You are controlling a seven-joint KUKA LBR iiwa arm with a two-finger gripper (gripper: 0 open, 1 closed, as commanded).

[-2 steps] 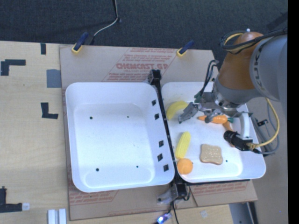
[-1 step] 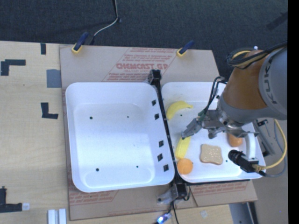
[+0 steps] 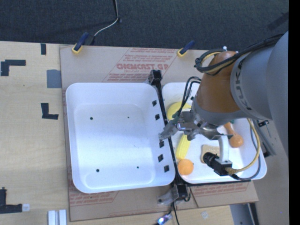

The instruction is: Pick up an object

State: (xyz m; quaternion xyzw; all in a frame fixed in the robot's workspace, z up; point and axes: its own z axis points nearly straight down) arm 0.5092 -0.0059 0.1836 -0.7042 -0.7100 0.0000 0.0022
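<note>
The right white bin [image 3: 243, 175] holds several small items. A long yellow banana-like piece [image 3: 183, 146] lies near its left wall, with a yellow rounded fruit [image 3: 174, 109] behind it. An orange ball [image 3: 186, 167] sits at the front left, a tan toast-like slab [image 3: 209, 149] is in the middle, and an orange piece [image 3: 236, 140] lies to the right. My gripper [image 3: 188, 129] hangs low over the left part of this bin, right above the banana's upper end. The wrist and orange band [image 3: 215, 86] cover much of the bin.
The left white bin [image 3: 112, 135] stands beside the right one, with a black divider strip [image 3: 161, 125] between them. A black cable plug [image 3: 218, 164] dangles over the right bin's front. Both bins rest on a cardboard sheet [image 3: 136, 67].
</note>
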